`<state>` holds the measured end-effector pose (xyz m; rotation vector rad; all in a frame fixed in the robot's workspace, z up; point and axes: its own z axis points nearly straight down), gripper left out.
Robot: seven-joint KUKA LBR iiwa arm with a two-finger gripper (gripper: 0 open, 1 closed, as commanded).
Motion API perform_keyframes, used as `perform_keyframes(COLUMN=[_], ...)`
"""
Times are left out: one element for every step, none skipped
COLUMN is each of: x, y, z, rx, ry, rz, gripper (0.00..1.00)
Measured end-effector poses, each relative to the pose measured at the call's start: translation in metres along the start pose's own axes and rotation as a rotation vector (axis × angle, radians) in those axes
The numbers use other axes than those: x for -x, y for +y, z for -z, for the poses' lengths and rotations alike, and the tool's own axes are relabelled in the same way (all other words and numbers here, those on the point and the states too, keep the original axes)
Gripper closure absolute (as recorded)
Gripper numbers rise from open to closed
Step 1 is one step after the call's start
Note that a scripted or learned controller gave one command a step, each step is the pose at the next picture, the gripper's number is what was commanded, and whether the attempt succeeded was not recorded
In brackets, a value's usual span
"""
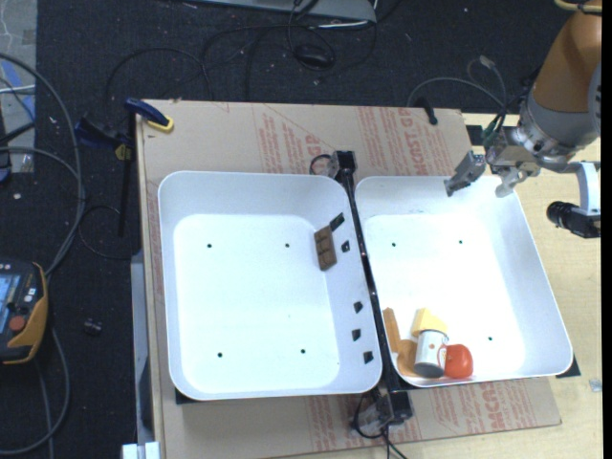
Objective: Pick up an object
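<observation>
White right bin (535,285): red ball (458,360), grey-and-yellow cup (430,338), orange stick (393,330) — clustered at near-left corner.
Left bin (182,256): brown block (326,249) by right wall.
Gripper (484,177): fingers spread, nothing between — above right bin's far rim.

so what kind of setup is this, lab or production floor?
Most likely a research lab grasping rig: two white bins on a cardboard sheet clamped to the bench, loose cables on dark carpet, and a handheld controller lying at the left edge.
</observation>
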<state>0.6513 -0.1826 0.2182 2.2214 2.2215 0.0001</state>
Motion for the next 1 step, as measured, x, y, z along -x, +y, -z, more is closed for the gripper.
perform_keyframes(x=[-0.0278], y=[-0.0278], z=[-0.0294], rx=[-0.002], ry=[0.001], rz=[0.065], gripper=[0.0])
